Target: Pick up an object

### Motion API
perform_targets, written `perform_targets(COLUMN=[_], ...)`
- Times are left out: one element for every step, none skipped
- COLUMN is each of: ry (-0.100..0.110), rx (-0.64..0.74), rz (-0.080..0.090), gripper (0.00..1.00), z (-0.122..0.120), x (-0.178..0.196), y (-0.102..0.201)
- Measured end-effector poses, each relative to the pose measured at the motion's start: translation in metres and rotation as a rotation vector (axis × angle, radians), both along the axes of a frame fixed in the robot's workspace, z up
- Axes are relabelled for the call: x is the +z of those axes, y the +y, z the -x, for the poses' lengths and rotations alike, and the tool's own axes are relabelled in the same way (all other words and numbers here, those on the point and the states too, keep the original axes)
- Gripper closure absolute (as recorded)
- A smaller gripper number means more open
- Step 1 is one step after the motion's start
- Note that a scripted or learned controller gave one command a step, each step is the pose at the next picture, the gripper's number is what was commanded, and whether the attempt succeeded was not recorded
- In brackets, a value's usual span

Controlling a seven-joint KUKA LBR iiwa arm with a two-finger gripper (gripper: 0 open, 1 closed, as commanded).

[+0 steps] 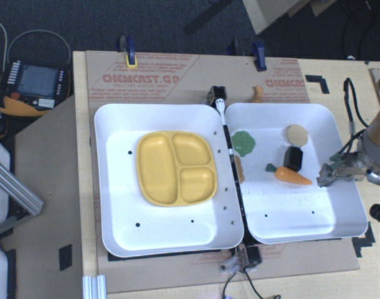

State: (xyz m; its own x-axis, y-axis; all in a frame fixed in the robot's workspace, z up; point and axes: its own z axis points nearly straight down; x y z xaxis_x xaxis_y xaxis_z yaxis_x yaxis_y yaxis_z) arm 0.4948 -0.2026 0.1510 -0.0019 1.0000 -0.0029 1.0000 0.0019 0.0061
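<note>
- Nearest the lens, two white bins are being viewed; a yellow tray is lying in the left one.
- Carrot (right bin) is lying just beside the gripper, whose opening cannot be told.
- Risk: carrot being nudged aside, judging by its rounded taper.

1. A yellow three-compartment plastic tray lies in the left white bin.
2. In the right white bin, an orange toy carrot sits below a small black block.
3. A flat green leaf-shaped piece lies left of both.
4. A round beige disc lies above the block.

An orange plastic carrot lies flat in the right white bin, a small black block touching it at 12 o'clock.
</note>
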Motion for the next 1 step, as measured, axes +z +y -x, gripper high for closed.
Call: perform_targets(ry=[-0.002], rx=[0.0], rz=[0.001], gripper=[1.0], z=[-0.0017], x=[0.0637], y=[0.002])
